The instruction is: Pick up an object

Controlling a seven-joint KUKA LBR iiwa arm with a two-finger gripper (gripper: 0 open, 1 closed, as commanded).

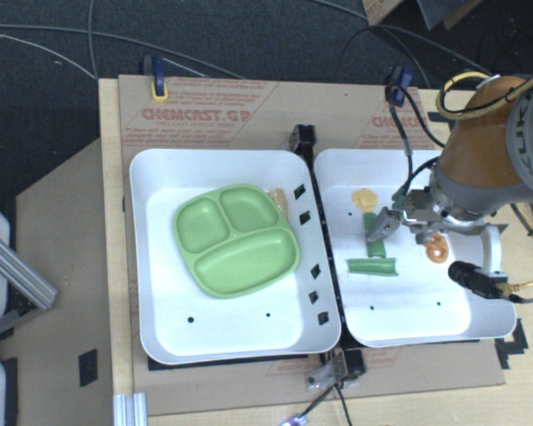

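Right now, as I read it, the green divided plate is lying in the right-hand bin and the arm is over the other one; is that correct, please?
Not quite: the green divided plate lies in the left-hand bin, as the camera view shows. The arm is over the other, right-hand bin, with its gripper near the small green pieces.

Tabletop (204,96), a brown board printed with red lettering, is carrying two shallow white bins side by side, touching: left bin (160,309) and right bin (409,322). Blue clamps (159,76) are gripping its far edge.
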